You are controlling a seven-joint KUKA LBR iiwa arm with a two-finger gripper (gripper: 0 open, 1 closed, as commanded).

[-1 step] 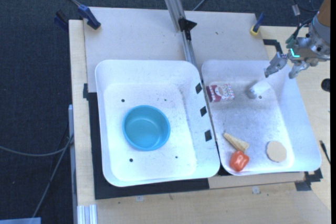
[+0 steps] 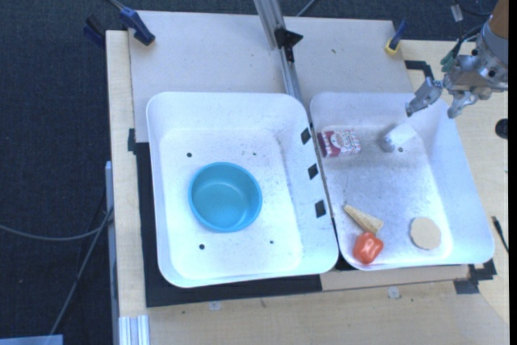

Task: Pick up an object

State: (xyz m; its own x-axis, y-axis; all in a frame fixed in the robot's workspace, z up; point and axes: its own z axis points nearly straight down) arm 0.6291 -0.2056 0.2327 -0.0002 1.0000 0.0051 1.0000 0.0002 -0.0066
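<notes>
**Open gripper above the right bin's far corner, nothing held**

Gripper [image 2: 440,101] poised over the far right corner of the right bin [image 2: 464,174], fingers spread apart with empty space between them. One finger [image 2: 422,99] slanting down toward the bin's inside, the other [image 2: 460,103] over the rim. Grey wrist and a strip of orange band just behind, at the frame's right edge.

Nearest to the gripper: a small white and grey object [image 2: 397,138], just below and to the left of the fingertips, lying on the bin floor, apart from them. Pale, stubby, roughly cylindrical, with a darker grey end; finer detail too small to tell.

Farther left at about the same depth: a small carton [image 2: 338,142], red and white with a printed face, lying flat near the wall between the bins.

Well below the gripper, toward the near edge of the same bin: a round tan disc [image 2: 425,233], flat, biscuit-coloured. Left of that, a red-orange pepper-like piece [image 2: 367,247], glossy, close to the near rim. Just above it and touching or nearly touching, a pale yellow wedge [image 2: 363,217], pointed at its upper left end.

Far to the left of the gripper, in the left bin [image 2: 174,121]: a blue bowl [image 2: 225,196], round, upright, open side up, sitting left of centre.
</notes>
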